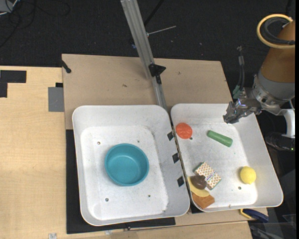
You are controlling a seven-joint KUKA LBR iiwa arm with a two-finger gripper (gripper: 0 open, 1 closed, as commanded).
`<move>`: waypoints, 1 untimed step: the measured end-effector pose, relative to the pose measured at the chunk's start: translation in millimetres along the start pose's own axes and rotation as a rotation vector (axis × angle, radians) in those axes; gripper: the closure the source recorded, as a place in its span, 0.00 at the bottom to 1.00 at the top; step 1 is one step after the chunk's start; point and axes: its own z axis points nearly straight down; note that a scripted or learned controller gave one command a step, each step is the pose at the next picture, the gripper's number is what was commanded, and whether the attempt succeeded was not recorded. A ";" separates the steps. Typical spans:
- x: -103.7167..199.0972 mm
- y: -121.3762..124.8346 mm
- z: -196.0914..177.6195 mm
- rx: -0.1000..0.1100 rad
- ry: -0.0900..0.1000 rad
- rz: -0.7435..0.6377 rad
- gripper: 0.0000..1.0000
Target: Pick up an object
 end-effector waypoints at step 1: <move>42.5 -17.6 12.0 0.003 0.001 -0.002 1.00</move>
